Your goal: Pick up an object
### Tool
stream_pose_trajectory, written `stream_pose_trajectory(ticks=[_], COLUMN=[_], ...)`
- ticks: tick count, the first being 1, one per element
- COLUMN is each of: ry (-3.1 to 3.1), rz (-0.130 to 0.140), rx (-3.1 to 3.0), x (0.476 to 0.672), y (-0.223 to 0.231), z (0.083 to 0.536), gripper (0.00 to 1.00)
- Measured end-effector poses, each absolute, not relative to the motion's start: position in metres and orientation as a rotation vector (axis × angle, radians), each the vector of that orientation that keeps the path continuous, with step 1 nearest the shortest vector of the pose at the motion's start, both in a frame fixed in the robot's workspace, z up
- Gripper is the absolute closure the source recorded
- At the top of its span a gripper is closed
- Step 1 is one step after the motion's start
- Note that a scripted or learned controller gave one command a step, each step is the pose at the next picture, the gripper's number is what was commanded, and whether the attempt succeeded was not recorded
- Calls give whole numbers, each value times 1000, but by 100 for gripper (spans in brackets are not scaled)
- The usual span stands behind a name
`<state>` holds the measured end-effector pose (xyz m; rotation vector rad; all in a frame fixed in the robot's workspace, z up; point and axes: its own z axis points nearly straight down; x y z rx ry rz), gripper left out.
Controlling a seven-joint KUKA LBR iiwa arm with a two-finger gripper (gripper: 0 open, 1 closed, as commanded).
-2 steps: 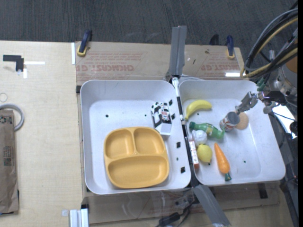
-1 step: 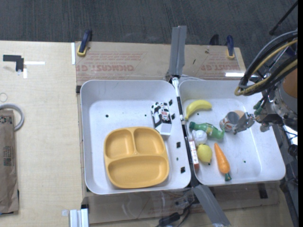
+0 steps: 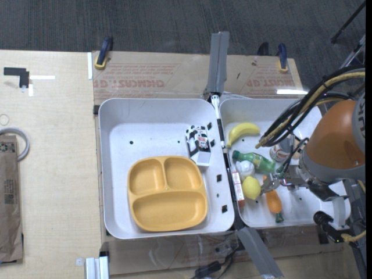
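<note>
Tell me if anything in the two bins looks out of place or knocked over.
Mostly tidy. The small black and white carton in the left bin lies tilted against the yellow divided plate instead of standing. In the right bin, the green bottle lies on its side, crowded with the banana, lemon and carrot.

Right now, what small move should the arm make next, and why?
Probably a short descent onto the carrot: the gripper sits low in the right bin, just above the carrot and beside the lemon, with nothing visibly held.
</note>
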<state>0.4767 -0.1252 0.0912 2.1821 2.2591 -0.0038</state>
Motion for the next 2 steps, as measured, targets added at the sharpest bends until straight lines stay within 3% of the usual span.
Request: stream_pose_trajectory(ticks=[1,2], ry=[2258,2205], rz=[-6,-6], rx=[2186,2240], x=[476,478], y=[-125,-67], z=[99,266], gripper=[100,100])
